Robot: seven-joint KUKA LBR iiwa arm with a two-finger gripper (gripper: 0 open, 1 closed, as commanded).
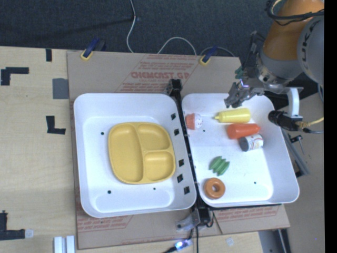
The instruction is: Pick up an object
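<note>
On the left the wooden table [31, 157] carries a sheet of brown cardboard [152, 73], and on that sit the two bins, touching along their inner edges. The left bin [89, 194] holds a yellow divided plate [141, 152], lying flat near its middle with three compartments facing up.

The right bin [274, 188] holds the loose things. Closest to the shared edge is a small white and orange cup [194, 121] lying on its side. Toward the near rim lie a green ridged piece [219, 165] and, just below it, a brown doughnut ring [214, 187], the two near each other but apart. Further right, in the far half of the bin, a yellow bottle [235, 115] lies on its side, an orange piece [243, 130] lies just beside it on the near side, and a grey and white can [251, 142] lies against that (I cannot tell whether those last two touch).

The gripper [238, 96] hangs over the far rim of the right bin, just above the yellow bottle, with nothing seen between its fingers; whether they are apart or together I cannot tell. The grey arm [295, 30] with its orange band comes in from the upper right.
</note>
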